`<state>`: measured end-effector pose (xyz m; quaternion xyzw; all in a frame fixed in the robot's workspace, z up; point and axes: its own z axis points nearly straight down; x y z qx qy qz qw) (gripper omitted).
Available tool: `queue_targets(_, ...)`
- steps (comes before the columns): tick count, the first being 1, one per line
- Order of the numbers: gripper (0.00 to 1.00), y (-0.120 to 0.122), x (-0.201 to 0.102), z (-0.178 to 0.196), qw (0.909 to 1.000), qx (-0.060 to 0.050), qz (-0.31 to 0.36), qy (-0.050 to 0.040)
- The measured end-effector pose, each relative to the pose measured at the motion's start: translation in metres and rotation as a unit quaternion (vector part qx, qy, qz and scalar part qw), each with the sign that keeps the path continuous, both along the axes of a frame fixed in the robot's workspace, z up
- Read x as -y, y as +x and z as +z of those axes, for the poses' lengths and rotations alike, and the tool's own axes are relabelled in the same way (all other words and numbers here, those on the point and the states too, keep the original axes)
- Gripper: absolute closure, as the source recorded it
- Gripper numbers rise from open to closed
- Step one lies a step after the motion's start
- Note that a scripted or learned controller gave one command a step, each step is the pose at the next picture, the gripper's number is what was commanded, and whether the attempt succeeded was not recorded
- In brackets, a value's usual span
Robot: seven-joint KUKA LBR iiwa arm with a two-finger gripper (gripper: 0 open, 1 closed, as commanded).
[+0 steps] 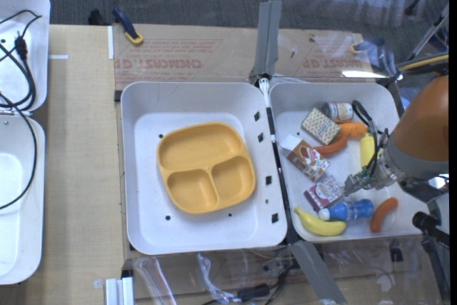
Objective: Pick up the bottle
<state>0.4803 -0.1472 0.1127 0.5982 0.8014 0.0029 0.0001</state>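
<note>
The bottle (350, 210) is blue with a white cap and lies on its side near the front of the right bin (285, 132). Its cap points left toward a banana (318, 223). My gripper (359, 182) hangs just above the bottle's upper edge and reaches in from the right under the orange wrist band. Nothing is visibly held in it.
Around the bottle lie a pink packet (325, 191), a brown carton (308, 159), a red sausage (383, 214), a carrot (344, 138), a checkered box (320, 125) and a small can (339, 111). The left bin (136, 153) holds a yellow divided plate (206, 166).
</note>
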Motion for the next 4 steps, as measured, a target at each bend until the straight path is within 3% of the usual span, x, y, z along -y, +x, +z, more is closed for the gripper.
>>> queue_targets(1,0.00,0.000,0.000,0.000,1.0000,0.000,0.000,-0.0001)
queue_targets(2,0.00,-0.003,0.033,-0.021,0.9886,-0.002,0.151,-0.0024)
queue_targets(3,0.00,-0.002,0.075,0.081,0.9793,0.000,0.202,-0.0033)
queue_targets(4,0.00,0.001,0.014,-0.015,0.9397,0.004,0.342,-0.0053)
